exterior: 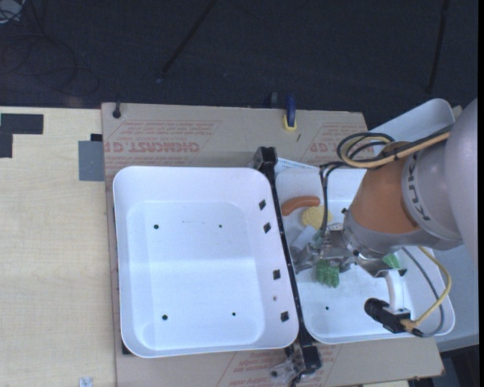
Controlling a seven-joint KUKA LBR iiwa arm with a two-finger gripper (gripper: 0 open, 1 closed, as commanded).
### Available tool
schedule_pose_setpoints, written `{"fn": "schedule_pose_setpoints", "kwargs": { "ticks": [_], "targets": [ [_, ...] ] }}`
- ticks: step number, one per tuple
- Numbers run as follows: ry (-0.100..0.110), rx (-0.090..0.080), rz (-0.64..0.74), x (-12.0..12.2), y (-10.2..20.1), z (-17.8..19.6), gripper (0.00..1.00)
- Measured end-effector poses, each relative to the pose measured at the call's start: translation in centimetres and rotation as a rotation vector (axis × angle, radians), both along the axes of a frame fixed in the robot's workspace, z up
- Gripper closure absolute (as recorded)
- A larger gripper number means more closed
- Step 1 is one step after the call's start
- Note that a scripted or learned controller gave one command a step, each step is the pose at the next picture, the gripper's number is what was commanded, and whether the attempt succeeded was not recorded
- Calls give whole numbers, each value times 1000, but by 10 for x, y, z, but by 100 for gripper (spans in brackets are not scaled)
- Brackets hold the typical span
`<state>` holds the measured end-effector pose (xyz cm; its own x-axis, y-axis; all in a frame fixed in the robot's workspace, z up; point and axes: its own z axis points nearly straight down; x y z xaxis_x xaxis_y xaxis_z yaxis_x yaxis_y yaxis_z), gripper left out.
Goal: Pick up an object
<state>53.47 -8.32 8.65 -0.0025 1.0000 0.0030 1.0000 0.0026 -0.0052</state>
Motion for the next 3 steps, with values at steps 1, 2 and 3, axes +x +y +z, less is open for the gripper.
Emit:
{"fn": "schedule_pose_setpoints", "kwargs": {
  "ticks": [1,2,3],
  "targets": [
    [0,-2,-5,0,-3,11,100],
    [-10,0,5,5,67,106,100],
    [-5,-4,-8,-54,13,160,100]
  ]
}}
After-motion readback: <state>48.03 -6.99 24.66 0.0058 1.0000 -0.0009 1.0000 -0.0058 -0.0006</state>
